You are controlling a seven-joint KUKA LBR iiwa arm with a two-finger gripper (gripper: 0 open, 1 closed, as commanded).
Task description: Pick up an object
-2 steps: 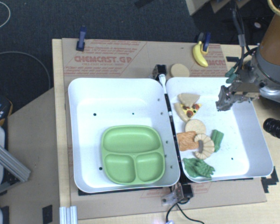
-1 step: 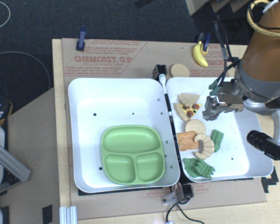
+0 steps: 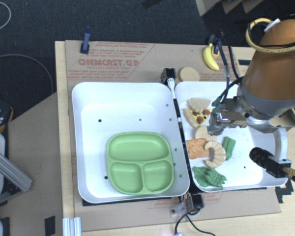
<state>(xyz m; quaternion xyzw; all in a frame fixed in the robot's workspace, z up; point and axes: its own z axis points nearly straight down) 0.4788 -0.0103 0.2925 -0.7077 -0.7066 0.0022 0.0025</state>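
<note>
Seeing the gripper (image 3: 217, 123) hanging low over the right bin (image 3: 250, 181), reaching in from the right under the grey and orange arm (image 3: 275, 68). Not managing to tell whether it is released or clenched; nothing visibly being grasped.

Finding the pickable things lying in a cluster along that bin's left side: a tan wedge with red and dark specks (image 3: 198, 111) nearest the top, a round beige piece (image 3: 202, 132) just below the gripper, a flat orange piece (image 3: 196, 148) touching a ridged tan disc (image 3: 214, 154), a slim green pod (image 3: 229, 146) just beside the disc, and a leafy green bunch (image 3: 209, 177) at the bottom edge.

Noting a green divided tray (image 3: 140, 162) sitting in the left bin (image 3: 123, 102). Spotting a yellow banana (image 3: 211, 58) resting on the bench (image 3: 113, 60) beyond the bins.
</note>
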